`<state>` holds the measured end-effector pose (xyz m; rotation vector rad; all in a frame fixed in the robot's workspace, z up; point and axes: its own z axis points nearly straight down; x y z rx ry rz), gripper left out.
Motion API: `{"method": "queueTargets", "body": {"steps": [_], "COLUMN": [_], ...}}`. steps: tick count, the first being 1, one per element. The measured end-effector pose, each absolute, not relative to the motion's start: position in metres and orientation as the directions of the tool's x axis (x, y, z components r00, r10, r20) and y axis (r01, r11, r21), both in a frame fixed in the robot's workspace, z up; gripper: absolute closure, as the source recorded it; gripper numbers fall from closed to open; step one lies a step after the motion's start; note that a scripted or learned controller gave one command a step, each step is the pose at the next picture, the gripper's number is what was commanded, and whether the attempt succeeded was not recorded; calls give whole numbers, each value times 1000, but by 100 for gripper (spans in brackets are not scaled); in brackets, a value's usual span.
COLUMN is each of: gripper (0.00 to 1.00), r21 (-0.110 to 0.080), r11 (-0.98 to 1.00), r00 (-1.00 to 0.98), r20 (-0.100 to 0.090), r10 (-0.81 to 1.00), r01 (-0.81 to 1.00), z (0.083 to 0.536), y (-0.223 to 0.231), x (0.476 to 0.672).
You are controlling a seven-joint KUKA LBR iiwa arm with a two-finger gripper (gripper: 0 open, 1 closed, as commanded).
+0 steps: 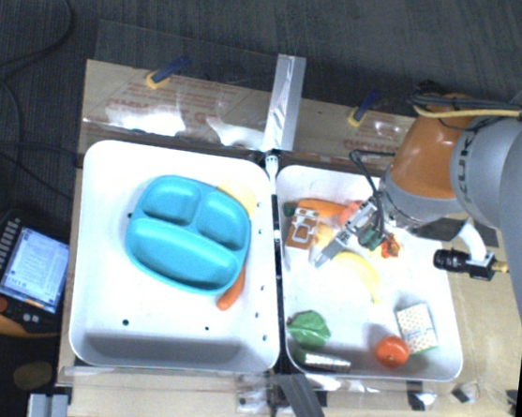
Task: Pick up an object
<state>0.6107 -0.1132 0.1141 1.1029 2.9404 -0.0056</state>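
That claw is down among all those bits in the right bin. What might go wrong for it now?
Two risks, I'd guess. The claw sits low between the orange box and the banana, so it may nudge one away or close on nothing. The things are crowded, so lifting one could drag its neighbour against the bin's divider wall.
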Motion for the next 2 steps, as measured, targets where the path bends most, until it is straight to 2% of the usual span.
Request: {"method": "queueTargets", "body": {"steps": [1, 2], "gripper": [0, 0], "r21": [10, -3], "r11": [560, 330], "r00": [-559, -330], "r20": [-9, -3], "r10": [829, 944], "r01": [829, 944], "z": [90, 116], "y": [-128, -138], "x": [558, 578]}}
